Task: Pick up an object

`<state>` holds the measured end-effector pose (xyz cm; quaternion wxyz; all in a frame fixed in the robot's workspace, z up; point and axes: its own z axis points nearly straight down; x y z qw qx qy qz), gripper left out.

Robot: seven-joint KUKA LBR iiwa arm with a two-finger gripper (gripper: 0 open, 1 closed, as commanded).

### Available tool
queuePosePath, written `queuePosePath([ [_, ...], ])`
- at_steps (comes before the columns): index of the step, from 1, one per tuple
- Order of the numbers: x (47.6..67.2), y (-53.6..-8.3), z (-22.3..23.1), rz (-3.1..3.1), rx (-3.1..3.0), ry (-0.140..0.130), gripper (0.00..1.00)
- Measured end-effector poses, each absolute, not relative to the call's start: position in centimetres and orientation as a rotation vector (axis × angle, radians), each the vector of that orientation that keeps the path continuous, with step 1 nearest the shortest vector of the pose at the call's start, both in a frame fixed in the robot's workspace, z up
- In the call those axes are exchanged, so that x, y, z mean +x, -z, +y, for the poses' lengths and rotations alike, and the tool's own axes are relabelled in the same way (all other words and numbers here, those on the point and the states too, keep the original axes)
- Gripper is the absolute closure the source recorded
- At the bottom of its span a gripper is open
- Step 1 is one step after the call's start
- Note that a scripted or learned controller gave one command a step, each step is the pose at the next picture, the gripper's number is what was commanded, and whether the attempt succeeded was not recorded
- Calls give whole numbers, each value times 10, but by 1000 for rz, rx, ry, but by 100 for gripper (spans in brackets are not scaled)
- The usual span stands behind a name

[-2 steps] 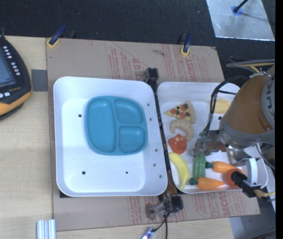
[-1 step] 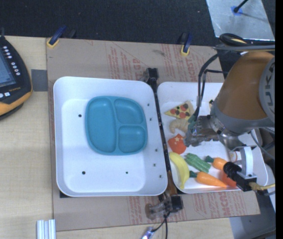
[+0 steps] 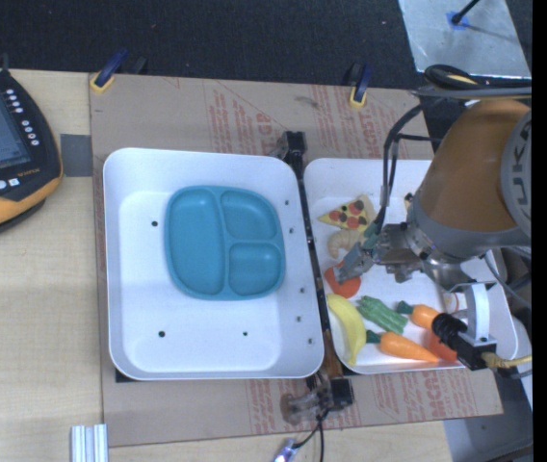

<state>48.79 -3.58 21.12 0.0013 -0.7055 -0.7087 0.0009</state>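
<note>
Cardboard covers the bench, and two white bins sit side by side at mid-frame: the left bin [image 3: 124,258] bears a teal divided plate [image 3: 224,241], while the right bin [image 3: 336,176] holds toy food. From the right the arm [image 3: 471,176] leans in low, its gripper [image 3: 355,261] at centre-right, just over a red piece [image 3: 343,282], with a pizza slice [image 3: 349,214] above and a banana [image 3: 349,323] below. Whether the jaws are spread or pressed together I cannot tell. To grasp well, I judge it should descend straight onto the red piece, clear of the bin's wall, and close only once astride it.
</note>
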Motion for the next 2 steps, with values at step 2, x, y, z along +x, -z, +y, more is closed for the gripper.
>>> queuePosePath([
  [2, 527, -91, -97, -2227, -2212, -6, 0],
])
